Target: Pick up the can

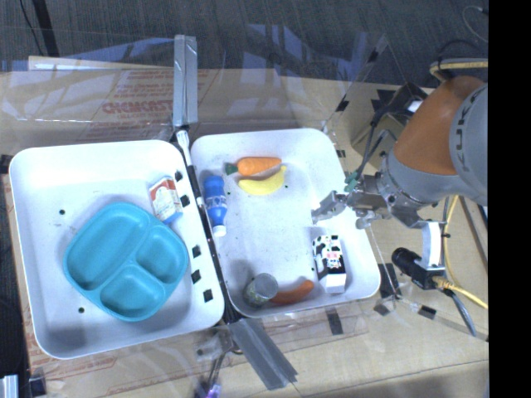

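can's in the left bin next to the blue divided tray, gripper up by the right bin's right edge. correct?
Not quite. The camera view shows the can in the right bin, at its near edge beside an orange sausage-shaped item. The blue divided tray sits in the left bin. The gripper is indeed by the right bin's right edge.

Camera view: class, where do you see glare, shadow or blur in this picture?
Camera view: streaky reflections on the clear panels behind the bins; soft shadow under the blue tray; the can and gripper look slightly soft; the right bin is evenly lit.
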Action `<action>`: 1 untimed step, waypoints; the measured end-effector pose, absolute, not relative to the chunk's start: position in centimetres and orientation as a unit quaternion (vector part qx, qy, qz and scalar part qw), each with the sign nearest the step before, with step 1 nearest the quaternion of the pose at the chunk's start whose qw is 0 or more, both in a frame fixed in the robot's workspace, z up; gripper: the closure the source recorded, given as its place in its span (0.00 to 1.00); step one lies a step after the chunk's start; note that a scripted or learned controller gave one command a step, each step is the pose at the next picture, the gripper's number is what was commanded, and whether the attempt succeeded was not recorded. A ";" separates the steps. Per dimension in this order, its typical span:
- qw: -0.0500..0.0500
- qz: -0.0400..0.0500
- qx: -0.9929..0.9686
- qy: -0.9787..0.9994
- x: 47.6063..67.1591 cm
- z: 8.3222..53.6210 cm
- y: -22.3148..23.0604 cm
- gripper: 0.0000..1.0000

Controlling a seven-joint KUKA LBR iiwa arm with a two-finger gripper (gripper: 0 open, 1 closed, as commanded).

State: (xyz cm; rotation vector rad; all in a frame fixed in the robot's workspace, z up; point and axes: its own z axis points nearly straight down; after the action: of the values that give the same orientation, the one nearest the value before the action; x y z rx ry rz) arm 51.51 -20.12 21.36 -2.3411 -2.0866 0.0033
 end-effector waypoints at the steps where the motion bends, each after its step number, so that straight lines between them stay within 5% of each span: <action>1: 0.003 0.001 -0.772 -0.636 49.8 14.6 -14.5 0.00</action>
State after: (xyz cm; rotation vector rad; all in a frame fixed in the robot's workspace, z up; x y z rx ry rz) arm 49.78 -14.47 14.63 -2.4205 -1.9938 0.0044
